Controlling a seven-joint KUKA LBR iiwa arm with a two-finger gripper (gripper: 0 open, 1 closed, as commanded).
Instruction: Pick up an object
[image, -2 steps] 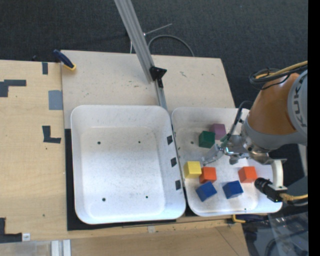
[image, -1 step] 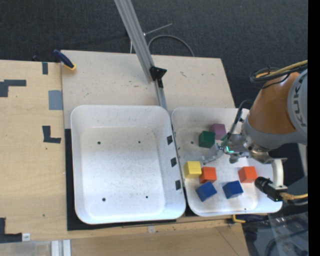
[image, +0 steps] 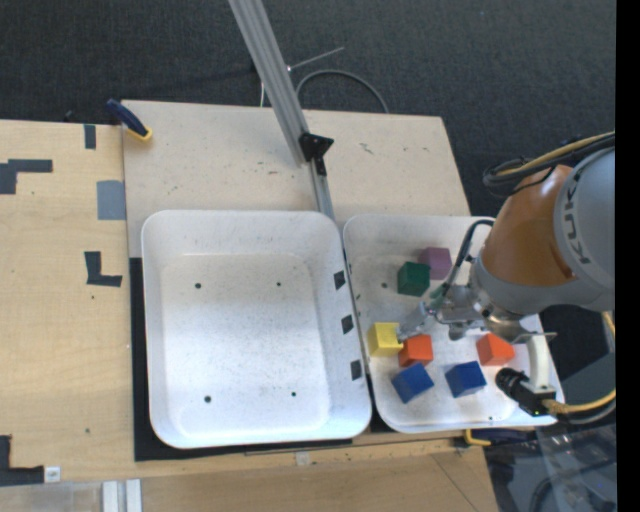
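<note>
The right bin (image: 372, 262) holds several small cubes: green (image: 413, 278), pale purple (image: 437, 260), yellow (image: 385, 338), red-orange (image: 416, 349), a second orange one (image: 494, 349) and two blue ones (image: 411, 382) (image: 465, 378). My gripper (image: 428, 318) hangs low over the middle of this bin. It is just above and right of the yellow and red-orange cubes and below the green one. The wrist hides how its jaws stand. I see no cube lifted off the bin floor.
The left bin (image: 240, 330) sits beside the right one, and they share a raised rim (image: 345, 310). A slanted metal pole (image: 280, 80) comes down to the bins' back edge. Cables (image: 530, 395) run at the right bin's front corner.
</note>
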